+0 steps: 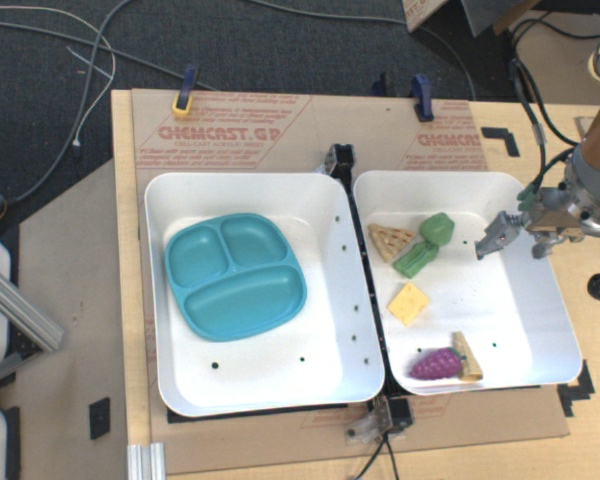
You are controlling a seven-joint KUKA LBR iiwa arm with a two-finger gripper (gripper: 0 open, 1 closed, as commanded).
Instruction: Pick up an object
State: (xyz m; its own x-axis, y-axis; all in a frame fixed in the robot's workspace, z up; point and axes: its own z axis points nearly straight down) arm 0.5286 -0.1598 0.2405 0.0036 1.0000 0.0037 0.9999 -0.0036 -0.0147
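1 arm [590, 168] from right | claw [518, 236] spread, holding nothing | over right bin [540, 368]

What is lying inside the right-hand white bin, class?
Inside the right bin lie a green toy vegetable, a waffle-patterned wedge, a yellow cheese piece and purple grapes beside a tan piece. The pincer hovers above the bin, covering part of its floor.

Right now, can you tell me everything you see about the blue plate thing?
The teal plate looks like smooth plastic, with rounded corners and three sunken sections: two small ones toward the back, one big one toward the front. It lies flat, turned a little askew, on the floor of the left white bin, nearer its left wall. There is no food on it.
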